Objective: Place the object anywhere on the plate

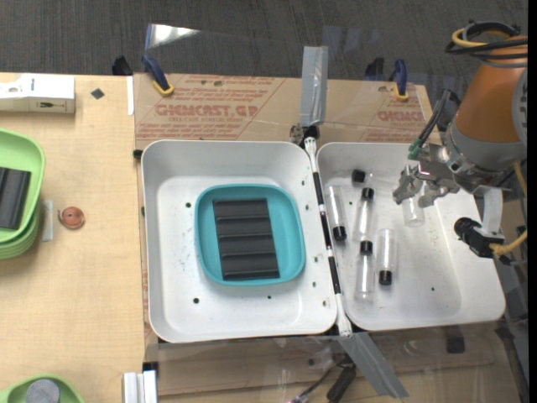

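Beneath the gripper point(413, 193), jaw state indeterminate, 1 clear vial point(412, 213) awaits pickup; next move requires transfer left to the teal plate point(250, 232).

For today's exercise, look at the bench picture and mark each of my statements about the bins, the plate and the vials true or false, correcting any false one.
1. The teal plate lies in the left bin. True.
2. A clear vial rests on the plate. False: the vials lie in the right bin.
3. The gripper is above the right bin. True.
4. The plate carries a red insert. False: its ribbed insert is black.
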You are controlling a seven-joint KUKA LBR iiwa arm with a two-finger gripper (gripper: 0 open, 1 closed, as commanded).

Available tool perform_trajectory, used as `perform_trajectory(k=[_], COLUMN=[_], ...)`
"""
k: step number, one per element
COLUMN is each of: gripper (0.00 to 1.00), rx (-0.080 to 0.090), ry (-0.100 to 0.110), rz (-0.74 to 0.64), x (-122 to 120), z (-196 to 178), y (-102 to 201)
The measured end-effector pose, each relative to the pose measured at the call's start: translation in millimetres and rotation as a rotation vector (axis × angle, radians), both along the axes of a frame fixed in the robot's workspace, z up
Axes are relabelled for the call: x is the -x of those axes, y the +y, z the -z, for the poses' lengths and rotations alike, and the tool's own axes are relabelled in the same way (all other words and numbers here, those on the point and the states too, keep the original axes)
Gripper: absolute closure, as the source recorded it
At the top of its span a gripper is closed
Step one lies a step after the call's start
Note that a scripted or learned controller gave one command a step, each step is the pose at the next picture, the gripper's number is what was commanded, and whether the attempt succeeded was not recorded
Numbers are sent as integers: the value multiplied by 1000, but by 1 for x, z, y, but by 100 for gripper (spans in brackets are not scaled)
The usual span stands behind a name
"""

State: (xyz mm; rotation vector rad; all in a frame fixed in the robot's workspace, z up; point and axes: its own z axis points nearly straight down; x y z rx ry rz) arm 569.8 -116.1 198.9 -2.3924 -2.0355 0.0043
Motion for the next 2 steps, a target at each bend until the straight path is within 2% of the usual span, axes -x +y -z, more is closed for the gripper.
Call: perform_trajectory(k=[1, 2], gripper=[100, 100], rx=[-2, -1], ry=[1, 2], rz=[-207, -202], x=[28, 28], z=[4, -5], y=[46, 43])
